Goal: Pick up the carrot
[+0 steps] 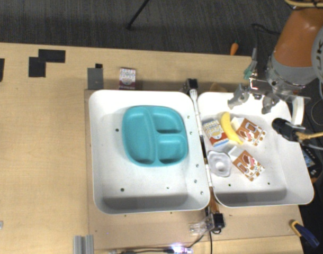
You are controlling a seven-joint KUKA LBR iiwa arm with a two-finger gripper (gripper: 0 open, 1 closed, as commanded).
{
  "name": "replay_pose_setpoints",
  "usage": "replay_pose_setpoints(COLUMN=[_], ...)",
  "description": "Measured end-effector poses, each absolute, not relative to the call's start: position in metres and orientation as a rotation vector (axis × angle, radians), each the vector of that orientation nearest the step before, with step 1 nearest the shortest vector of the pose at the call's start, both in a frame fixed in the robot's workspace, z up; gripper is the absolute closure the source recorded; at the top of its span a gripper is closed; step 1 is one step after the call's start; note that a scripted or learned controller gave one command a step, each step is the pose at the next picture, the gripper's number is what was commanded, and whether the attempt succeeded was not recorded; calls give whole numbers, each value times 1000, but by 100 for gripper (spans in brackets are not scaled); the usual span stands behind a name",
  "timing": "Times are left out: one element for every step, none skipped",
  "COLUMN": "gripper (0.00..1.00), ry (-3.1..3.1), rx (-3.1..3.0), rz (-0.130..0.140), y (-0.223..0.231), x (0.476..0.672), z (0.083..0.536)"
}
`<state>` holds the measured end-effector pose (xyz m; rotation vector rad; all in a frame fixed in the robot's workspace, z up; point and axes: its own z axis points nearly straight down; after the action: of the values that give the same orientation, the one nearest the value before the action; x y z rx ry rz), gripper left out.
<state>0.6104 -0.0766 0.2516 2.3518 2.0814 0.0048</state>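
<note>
Light: bright, even, apparently overhead | Shadows: soft, faint inside white bins (151, 194) | Glare: mild on bin floors | Focus: slightly soft overall, low resolution

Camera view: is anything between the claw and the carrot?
Can't tell, because I can't make out where the carrot lies. The claw hangs open over the far edge of the right bin. Just in front of it in the bin lie a banana, snack packets and a clear cup.
</note>
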Motion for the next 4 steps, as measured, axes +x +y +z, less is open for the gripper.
replay_pose_setpoints(gripper=[0, 0, 0, 0], ry=[1880, 1739, 1974, 1732], rx=[2512, 2617, 2442, 2623], rz=[8, 2, -3, 2], y=[-36, 0, -63, -12], x=[581, 562, 558, 542], z=[299, 300, 249, 254])
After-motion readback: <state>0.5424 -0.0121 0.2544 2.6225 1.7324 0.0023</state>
